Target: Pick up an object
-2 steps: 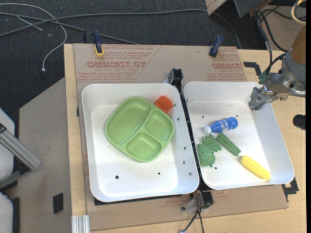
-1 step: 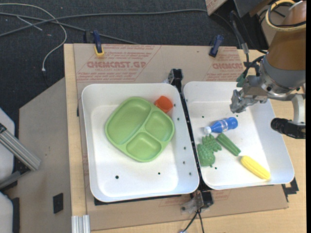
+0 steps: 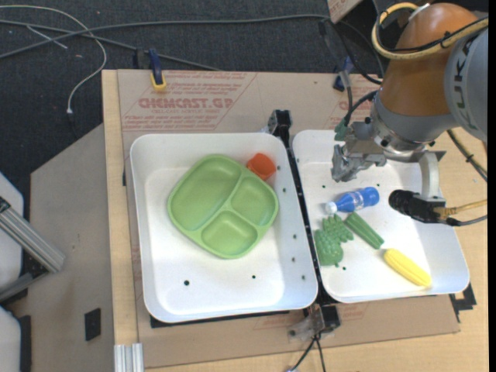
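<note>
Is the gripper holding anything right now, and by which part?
Nothing shows between the gripper's grey fingers; it hangs above the small blue plastic bottle in the right white bin.

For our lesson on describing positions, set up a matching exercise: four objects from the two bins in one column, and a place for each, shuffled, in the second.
Things:
1. green divided plate
2. orange object
3. blue bottle
4. yellow corn

Places:
A. right bin, just below the tool
B. left bin, at the plate's upper right edge
C. right bin, near the lower right corner
D. middle of the left bin

Pairs: 1-D, 2-B, 3-A, 4-C
</note>
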Controlling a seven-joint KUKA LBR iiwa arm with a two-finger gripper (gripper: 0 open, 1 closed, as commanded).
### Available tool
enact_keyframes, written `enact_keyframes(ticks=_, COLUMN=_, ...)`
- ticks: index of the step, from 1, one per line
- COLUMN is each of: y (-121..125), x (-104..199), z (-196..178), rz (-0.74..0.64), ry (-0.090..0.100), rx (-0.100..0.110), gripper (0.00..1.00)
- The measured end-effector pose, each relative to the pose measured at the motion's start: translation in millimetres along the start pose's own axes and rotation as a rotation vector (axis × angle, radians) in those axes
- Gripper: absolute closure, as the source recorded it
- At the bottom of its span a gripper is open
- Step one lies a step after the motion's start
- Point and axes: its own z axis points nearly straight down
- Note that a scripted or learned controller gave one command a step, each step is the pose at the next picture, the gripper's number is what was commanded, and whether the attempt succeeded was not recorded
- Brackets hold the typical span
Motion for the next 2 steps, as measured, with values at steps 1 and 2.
enact_keyframes(ticks=1, y=8.5, x=56.3, z=15.5, rz=0.001, ry=0.000, rx=0.001, gripper=1.00)
enact_keyframes(ticks=2, y=17.7, x=119.8, z=13.4, rz=-0.001, ry=-0.001, rx=-0.005, gripper=1.00)
